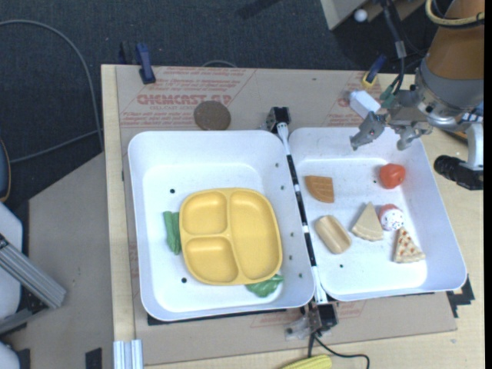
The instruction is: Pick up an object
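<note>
My gripper (387, 134) hangs open above the far edge of the right bin (438, 206), its two fingers spread apart with nothing between them. Just below it lies a red tomato (391, 175). Further into the bin lie a brown toast piece (320, 188), a hot dog bun (333, 234), a tan wedge (370, 224), a white and red ball (392, 217) and a pizza slice (406, 247).
The left bin (154, 175) holds a yellow divided plate (231, 234) with green pieces (171, 231) at its left side and lower edge. A brown disc (211, 116) lies on the cardboard behind the bins. A black divider clip (278, 118) sits between them.
</note>
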You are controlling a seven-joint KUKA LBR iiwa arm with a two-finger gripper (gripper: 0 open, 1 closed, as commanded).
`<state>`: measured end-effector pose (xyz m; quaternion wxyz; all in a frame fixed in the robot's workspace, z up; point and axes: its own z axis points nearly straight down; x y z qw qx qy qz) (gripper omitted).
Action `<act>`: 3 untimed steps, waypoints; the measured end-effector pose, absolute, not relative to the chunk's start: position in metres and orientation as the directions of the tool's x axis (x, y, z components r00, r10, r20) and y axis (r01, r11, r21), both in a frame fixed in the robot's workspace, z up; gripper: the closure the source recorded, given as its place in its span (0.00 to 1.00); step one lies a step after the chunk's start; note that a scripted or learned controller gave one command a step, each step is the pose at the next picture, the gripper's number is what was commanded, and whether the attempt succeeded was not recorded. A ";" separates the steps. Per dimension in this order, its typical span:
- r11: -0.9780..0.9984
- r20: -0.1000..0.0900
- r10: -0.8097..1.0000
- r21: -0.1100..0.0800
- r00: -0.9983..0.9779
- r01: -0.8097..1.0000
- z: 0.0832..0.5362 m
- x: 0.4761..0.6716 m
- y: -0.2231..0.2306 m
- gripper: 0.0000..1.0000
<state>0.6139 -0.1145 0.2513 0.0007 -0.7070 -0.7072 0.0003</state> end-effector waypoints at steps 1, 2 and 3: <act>-0.001 -0.001 1.000 -0.003 0.001 1.000 0.195 0.618 -0.191 0.00; 0.004 0.009 1.000 -0.003 -0.004 1.000 0.084 0.612 -0.217 0.00; -0.001 0.001 1.000 -0.001 0.001 1.000 0.084 0.561 -0.202 0.00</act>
